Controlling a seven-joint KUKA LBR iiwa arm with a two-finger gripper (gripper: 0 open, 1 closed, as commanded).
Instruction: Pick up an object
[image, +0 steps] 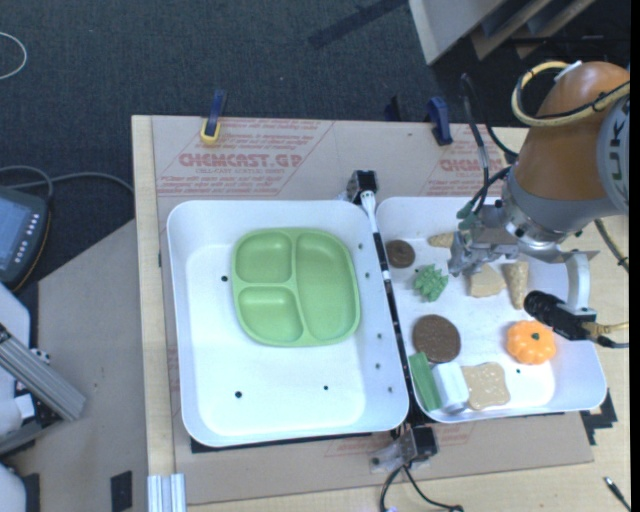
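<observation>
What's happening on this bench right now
A grey and orange robot arm reaches in from the right, its gripper low over the right bin, near a tan piece and a green toy. Whether it grips anything can't be told. That bin also has a brown disc, an orange pumpkin and a cracker. The left bin holds a green divided plate.

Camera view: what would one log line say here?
arm: over right bin | gripper: low near broccoli | green tray: left bin | grasp: cannot tell
</observation>
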